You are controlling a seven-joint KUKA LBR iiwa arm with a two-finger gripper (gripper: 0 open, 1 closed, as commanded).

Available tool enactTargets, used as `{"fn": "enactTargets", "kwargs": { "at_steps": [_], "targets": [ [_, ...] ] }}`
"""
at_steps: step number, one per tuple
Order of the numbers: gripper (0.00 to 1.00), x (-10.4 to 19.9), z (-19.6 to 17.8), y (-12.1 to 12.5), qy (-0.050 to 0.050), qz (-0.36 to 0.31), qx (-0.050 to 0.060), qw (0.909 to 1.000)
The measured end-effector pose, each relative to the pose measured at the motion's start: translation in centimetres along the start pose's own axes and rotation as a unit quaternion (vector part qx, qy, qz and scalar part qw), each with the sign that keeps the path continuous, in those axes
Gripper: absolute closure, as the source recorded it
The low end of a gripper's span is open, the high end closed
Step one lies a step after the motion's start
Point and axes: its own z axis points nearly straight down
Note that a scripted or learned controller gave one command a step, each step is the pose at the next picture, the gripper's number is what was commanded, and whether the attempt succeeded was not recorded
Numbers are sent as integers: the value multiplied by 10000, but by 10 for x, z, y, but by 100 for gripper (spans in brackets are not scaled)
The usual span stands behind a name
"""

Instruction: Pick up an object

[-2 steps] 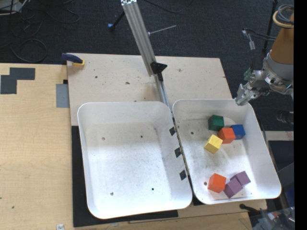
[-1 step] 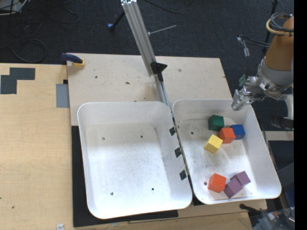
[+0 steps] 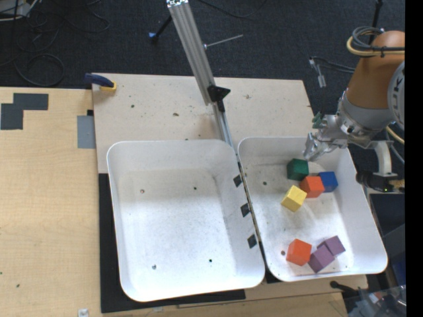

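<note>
Hovering the gripper [image 3: 316,147] near the right bin's [image 3: 370,233] far edge, grip state unreadable, we should drop squarely over the green cube [image 3: 297,169] just beside it, clear of its red neighbour [image 3: 312,185].

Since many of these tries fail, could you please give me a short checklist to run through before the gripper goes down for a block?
1. Gripper over the right bin, where the blocks lie: ok.
2. Nearest target, the green block, just below and left of the gripper: ok.
3. Green block free of neighbours: cannot tell; the upper orange block sits close beside it.
4. Nothing already between the fingers: cannot tell.
5. Fingers open enough to straddle a block: cannot tell.
6. Fallback targets spaced out: yellow block stands alone, ok.
</note>
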Motion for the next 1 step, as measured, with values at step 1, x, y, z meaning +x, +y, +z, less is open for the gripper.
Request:
{"fn": "enactTargets", "kwargs": {
  "at_steps": [1],
  "targets": [
    [100, 51, -15, -20, 3, -6, -8, 10000]
  ]
}}
